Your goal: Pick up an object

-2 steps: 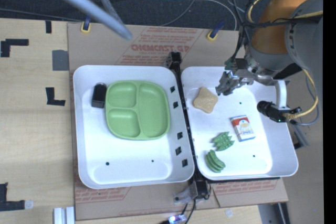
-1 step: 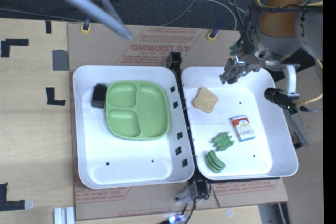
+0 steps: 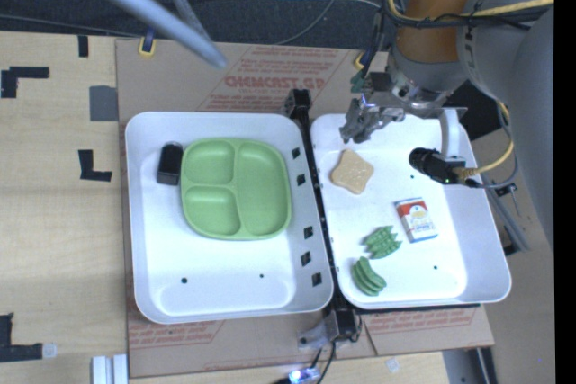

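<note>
though the claw hangs just beyond the bread slice, seemingly apart, i cannot tell if it is spread.

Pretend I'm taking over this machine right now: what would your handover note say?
Gripper: over the far left part of the right bin, just beyond the tan bread slice; nothing visibly held.
Right bin also holds a red and white box, a green pod and a second green pod.
Left bin: green divided plate, small black block beside it.
Done: nothing lifted yet.
Left: grasp one object and lift it.
</note>
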Action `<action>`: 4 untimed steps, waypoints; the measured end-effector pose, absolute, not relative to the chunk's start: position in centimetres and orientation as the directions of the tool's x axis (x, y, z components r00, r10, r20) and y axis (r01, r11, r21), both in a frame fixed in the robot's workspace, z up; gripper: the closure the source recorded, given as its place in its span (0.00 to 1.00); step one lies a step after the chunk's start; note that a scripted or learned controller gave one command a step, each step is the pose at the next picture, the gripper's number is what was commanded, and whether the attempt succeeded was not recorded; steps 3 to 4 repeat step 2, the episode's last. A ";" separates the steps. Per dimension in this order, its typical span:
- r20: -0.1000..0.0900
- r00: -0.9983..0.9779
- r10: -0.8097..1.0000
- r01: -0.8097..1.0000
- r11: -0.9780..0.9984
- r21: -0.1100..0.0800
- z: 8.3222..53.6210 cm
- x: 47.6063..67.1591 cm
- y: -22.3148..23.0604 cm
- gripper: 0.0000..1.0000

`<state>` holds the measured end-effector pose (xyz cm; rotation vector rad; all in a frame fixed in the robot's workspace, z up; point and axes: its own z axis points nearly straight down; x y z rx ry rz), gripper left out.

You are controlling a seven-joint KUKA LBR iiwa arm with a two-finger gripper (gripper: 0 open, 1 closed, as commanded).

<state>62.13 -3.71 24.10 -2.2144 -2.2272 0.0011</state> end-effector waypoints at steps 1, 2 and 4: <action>0.000 -0.006 1.000 1.000 0.006 0.000 23.9 64.0 1.7 1.00; 0.000 -0.005 1.000 1.000 0.005 -0.001 23.1 65.4 6.2 1.00; 0.000 -0.005 1.000 1.000 0.005 -0.001 23.1 65.4 6.2 1.00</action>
